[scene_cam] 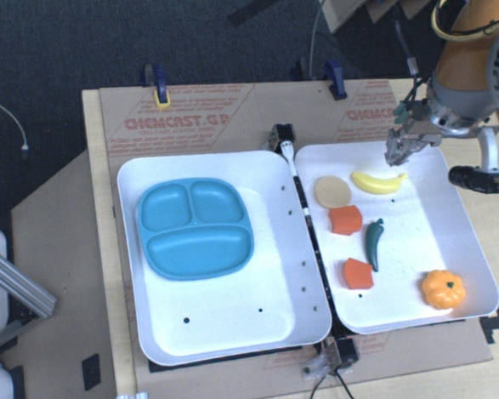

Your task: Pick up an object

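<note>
The grey arm (469,42) with its orange band enters at the upper right of the frame, its gripper (397,152) pointing down.

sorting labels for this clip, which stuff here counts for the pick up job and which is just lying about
For the job:
gripper, above the far edge of the right bin
banana, just below it
tan disc
two orange-red blocks
green pepper
orange pumpkin

Lying about:
blue divided plate in the left bin
blue clamps on the board
</note>
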You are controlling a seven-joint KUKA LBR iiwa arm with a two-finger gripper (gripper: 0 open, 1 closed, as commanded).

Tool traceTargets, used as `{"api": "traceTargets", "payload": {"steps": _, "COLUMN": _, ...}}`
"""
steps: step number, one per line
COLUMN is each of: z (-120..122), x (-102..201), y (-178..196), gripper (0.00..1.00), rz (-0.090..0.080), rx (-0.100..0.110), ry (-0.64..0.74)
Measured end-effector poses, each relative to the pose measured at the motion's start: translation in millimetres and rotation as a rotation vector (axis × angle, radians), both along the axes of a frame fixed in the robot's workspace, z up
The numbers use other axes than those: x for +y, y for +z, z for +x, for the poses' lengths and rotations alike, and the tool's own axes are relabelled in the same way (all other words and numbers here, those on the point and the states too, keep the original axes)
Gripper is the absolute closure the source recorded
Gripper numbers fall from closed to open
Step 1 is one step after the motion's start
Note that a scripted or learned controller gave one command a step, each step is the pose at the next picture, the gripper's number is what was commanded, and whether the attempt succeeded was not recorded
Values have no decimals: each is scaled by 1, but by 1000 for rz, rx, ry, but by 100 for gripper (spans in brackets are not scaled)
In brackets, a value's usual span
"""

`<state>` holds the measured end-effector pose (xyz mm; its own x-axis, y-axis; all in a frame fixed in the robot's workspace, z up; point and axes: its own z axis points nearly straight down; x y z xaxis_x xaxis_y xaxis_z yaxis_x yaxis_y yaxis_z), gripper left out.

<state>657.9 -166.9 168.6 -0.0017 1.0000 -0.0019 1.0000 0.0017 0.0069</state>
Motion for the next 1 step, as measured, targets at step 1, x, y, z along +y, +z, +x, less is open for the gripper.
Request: {"api": "traceTargets", "payload": {"steps": 1, "z": 0, "x": -3, "y": 44, "gripper": 100, "rz": 0, "rx": 0, "ry": -1}}
